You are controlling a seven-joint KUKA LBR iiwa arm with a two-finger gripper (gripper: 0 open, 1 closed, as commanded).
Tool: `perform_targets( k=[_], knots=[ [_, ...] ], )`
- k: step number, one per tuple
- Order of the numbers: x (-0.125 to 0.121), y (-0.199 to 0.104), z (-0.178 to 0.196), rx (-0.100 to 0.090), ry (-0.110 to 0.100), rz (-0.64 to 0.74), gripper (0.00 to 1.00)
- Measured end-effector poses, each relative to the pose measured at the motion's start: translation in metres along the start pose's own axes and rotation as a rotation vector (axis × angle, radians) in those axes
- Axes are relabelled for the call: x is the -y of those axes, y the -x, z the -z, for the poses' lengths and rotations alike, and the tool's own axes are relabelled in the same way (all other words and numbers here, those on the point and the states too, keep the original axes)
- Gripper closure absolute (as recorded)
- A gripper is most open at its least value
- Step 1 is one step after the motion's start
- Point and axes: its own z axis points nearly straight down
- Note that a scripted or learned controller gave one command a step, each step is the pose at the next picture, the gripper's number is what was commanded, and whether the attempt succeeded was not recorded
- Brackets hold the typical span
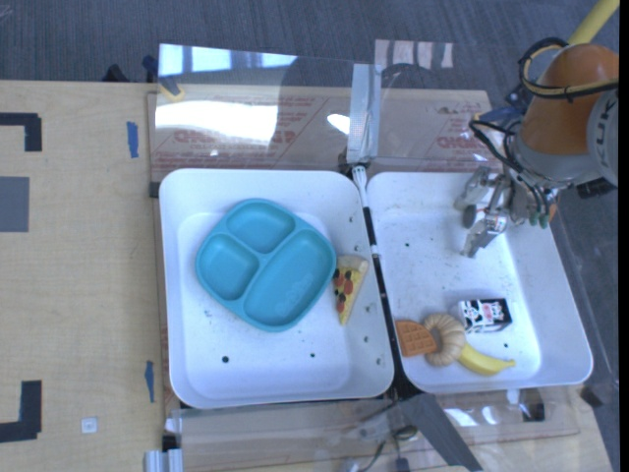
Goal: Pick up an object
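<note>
Nothing grabbed yet, gripper's up in the right bin.

Fingers (476, 245) look slightly apart with nothing between them; gripper (484, 226) hangs over bare floor of the right bin (565, 293). Banana (484, 361), bagel (444, 337) and milk carton (485, 314) sit near the front, untouched. Whole pick left.

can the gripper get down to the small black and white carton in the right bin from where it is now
Probably yes. The gripper hangs over the right white bin, and the small black and white carton lies nearer the camera with bare floor between them. The yellow banana and tan ring-shaped pastry crowd its near side.
</note>
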Motion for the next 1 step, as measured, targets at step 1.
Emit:
perform_targets(
  k=[1],
  knots=[
    [-0.0021,0.0028,0.0122,0.011,0.0,0.002,1.0]
  ],
)
